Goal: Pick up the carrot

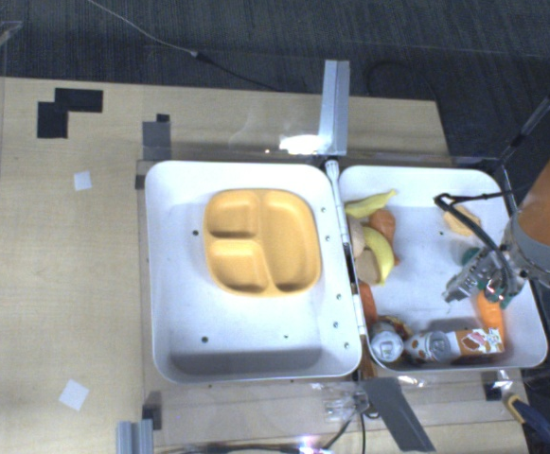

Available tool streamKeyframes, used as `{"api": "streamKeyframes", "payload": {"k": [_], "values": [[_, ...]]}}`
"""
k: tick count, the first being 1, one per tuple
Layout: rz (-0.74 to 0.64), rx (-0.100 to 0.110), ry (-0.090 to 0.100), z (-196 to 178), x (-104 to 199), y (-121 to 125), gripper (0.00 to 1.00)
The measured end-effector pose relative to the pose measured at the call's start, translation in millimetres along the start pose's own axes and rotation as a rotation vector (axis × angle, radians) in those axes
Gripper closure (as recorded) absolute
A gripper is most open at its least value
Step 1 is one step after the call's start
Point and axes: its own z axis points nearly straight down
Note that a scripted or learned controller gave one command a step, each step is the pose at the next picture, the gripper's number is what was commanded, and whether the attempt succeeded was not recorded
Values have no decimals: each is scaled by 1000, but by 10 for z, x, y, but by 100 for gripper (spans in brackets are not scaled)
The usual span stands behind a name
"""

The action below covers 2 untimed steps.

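Right bin (416, 183): gripper (475, 284) low over right side, reaching in from right. Carrot (488, 308) just beside and below gripper tip, near right wall, above bottle (473, 340) lying along front edge. Claw state: cannot tell; carrot not visibly between its tips. Two cans (409, 345) left of bottle. Bananas (374, 225) near divider. Left bin (166, 282): yellow sectioned plate (260, 240) at centre.
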Motion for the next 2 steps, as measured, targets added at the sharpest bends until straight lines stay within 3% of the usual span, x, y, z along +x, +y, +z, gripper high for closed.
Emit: {"api": "streamKeyframes", "payload": {"k": [1,2], "values": [[157,3,4,579,23,-7,100],[371,1,-1,143,16,12,100]]}}
